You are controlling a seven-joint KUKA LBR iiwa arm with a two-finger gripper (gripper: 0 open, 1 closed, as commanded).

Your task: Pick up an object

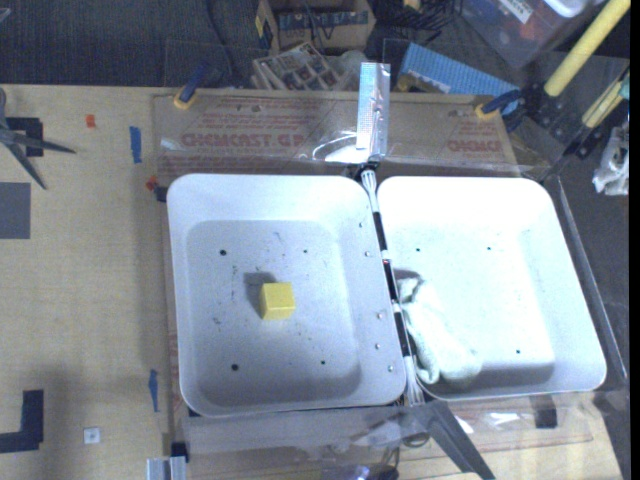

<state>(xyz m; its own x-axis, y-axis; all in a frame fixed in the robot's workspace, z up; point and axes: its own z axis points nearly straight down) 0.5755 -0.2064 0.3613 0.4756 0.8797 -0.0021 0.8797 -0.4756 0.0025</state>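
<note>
Looking down at a slant from the camera view, two shallow white bins sit side by side on the wooden table [80,298]. A small yellow block [278,300] lies near the middle of the left bin [200,208], clear of its walls. A crumpled white cloth [437,343] rests against the left wall of the right bin [520,218].

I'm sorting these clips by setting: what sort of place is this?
Probably a robotics lab or workshop: two white bins clamped to a wooden bench, a yellow block in the left one, and cables and boxes cluttering the floor behind.
</note>
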